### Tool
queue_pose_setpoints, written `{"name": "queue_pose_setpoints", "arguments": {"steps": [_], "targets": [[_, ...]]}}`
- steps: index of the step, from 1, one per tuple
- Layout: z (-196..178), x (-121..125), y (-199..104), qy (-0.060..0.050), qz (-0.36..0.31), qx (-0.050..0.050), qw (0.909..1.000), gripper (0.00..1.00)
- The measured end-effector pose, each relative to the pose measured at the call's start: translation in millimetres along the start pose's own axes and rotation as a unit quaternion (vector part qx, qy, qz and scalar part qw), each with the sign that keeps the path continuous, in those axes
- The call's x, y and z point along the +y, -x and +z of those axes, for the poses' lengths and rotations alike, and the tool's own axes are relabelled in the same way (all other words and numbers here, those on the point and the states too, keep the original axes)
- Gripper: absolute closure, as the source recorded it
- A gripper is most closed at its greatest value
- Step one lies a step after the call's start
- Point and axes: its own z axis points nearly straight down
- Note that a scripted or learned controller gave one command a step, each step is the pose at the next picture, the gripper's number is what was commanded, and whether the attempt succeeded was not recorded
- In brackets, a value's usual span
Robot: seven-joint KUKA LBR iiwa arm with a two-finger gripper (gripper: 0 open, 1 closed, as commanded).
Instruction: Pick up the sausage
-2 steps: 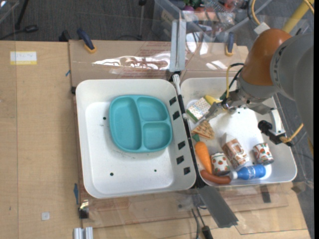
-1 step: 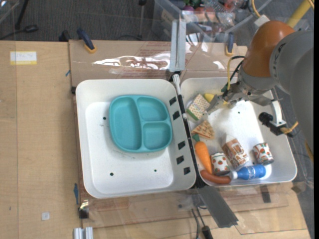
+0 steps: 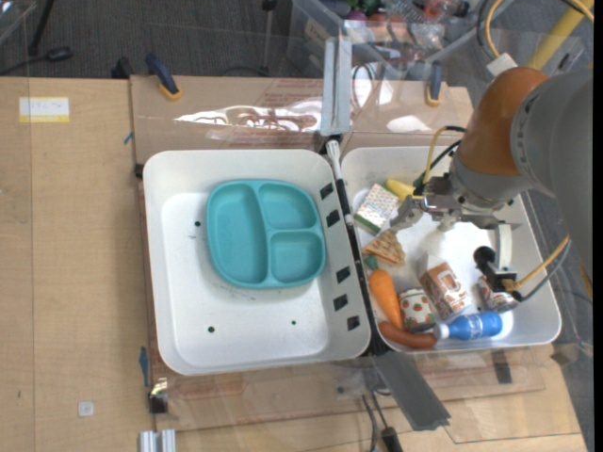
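Observation:
The sausage is dark red-brown and lies along the front wall of the right bin, between the carrot and a blue bottle. My gripper hangs over the middle of the right bin, behind the sausage and well apart from it. It is open, with nothing between its fingers. The grey arm with its orange band reaches in from the right above it.
The right bin also holds a small can, a patterned cup, a bread slice, a white-green box and a yellow piece. A teal divided plate lies in the left bin.

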Motion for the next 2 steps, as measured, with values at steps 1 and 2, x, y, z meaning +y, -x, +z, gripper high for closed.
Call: {"name": "queue_pose_setpoints", "arguments": {"steps": [1,2], "targets": [[-60,53,111,0.0,-0.049,-0.001,0.9988,0.0],[-35,44,-11,-0.007,0.04,0.001,0.9992,0.0]]}}
